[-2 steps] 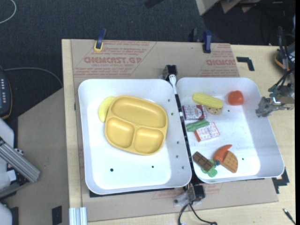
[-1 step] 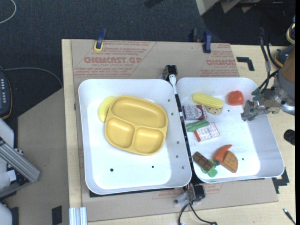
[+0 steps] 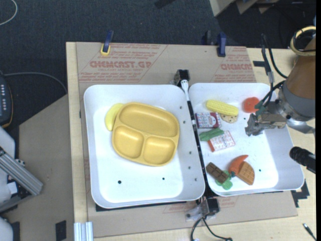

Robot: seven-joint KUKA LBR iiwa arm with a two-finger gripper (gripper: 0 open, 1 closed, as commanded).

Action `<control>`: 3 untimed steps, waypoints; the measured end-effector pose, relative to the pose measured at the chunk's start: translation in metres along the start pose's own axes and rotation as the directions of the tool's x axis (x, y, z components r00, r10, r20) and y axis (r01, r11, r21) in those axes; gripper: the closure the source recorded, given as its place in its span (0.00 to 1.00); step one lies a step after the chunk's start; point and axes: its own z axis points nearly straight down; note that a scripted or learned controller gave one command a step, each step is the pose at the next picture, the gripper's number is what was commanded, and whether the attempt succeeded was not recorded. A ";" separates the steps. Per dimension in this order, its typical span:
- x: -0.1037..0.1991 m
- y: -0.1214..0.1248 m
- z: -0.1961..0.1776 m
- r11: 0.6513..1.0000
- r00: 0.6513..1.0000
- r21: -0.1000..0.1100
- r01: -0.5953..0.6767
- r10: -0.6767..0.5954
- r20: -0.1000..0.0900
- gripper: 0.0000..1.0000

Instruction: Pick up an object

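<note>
My gripper (image 3: 255,126) hangs over the right bin (image 3: 277,157), just below a red tomato (image 3: 251,104) and to the right of the small packets. To its left lie a yellow corn cob (image 3: 222,107), a cookie (image 3: 230,118), a red-and-white packet (image 3: 207,120), a green pod (image 3: 210,134) and a second packet (image 3: 221,141). Nearer the front edge sit a brown chocolate bar (image 3: 216,172), an orange wedge (image 3: 238,162), a waffle piece (image 3: 246,173) and a small green piece (image 3: 226,184). I see nothing held by the gripper.
The left bin (image 3: 100,174) bears a yellow divided tray (image 3: 145,133) with a yellow banana (image 3: 111,115) tucked at its left side. A black divider strip (image 3: 190,119) runs between the bins. Bare white floor lies right of the waffle.
</note>
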 end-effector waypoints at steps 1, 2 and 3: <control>0.041 -0.025 0.006 1.000 1.000 0.001 -0.003 0.003 0.001 1.00; 0.075 -0.025 0.009 1.000 1.000 0.000 -0.003 0.003 0.001 1.00; 0.072 -0.030 0.008 1.000 1.000 0.000 -0.005 0.005 0.001 1.00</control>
